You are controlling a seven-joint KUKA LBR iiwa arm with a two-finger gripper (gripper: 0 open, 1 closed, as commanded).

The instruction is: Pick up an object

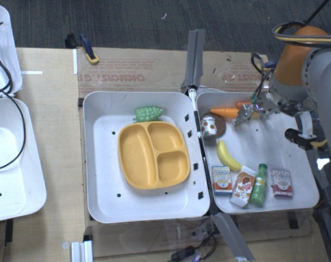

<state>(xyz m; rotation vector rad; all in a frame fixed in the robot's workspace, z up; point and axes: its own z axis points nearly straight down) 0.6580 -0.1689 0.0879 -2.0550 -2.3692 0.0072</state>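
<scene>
Now your hand point(247, 112) hovers by the carrot point(224, 113), grip state unclear; centre over it before you descend.

A robotics lab: white bins point(94, 162) on a cardboard-covered bench point(132, 70).

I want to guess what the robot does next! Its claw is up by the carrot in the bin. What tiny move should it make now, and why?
Probably a small drop straight down onto the carrot. The gripper sits at the carrot's right end, near the back wall of the right bin, and nothing shows between its fingers yet. The carrot is the closest thing; the banana lies farther forward.
</scene>
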